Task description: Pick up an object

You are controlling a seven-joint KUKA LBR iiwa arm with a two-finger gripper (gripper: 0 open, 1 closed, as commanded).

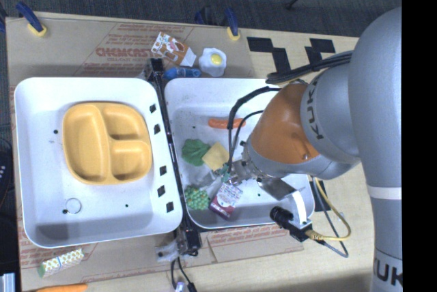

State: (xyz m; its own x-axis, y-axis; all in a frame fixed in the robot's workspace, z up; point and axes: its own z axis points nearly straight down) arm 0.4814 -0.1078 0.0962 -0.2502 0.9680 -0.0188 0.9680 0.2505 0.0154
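We see the end effector [231, 178] lowered into the right bin [179, 147], near its front edge, amid a cluster of items; we cannot tell what state it is in or whether it has hold of anything. Just beneath it lies a red-and-white packet [226, 200], with a green bumpy object [196, 198] beside it toward the bin's front-left corner. A green leafy piece [195, 150] and a yellow block [215, 155] sit just beyond, an orange carrot [224, 123] farther back. The left bin [27, 147] holds a yellow divided tray [106, 142]. The grey arm [341, 120] crosses the surface [123, 38] from the right.
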